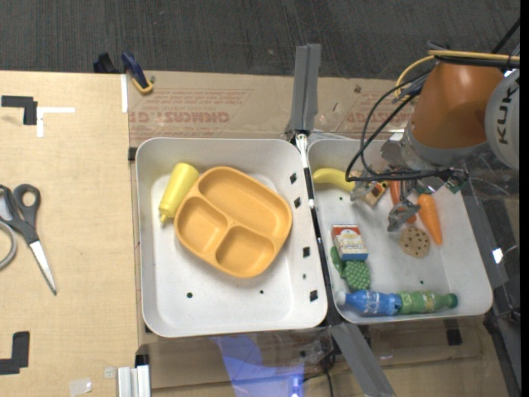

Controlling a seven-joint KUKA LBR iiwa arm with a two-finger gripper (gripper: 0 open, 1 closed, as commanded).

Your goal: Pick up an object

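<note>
The right bin (475, 259) holds a banana (333, 179) at its far left, an orange carrot (430, 217), a round brown cookie (414, 241), a small red-and-white carton (350, 242) with a green toy (357, 275) below it, and a blue-and-green bottle (399, 303) lying along the front wall. My gripper (402, 213) hangs low over the bin's far middle, just left of the carrot and just above the cookie. The wrist and cables hide the space under it.
The left bin (165, 304) holds a yellow divided plate (233, 220) and a yellow bottle (176, 190) beside it. Scissors (29, 230) lie on the wooden bench at the left. A grey bar (304, 89) stands behind the bins' shared edge.
</note>
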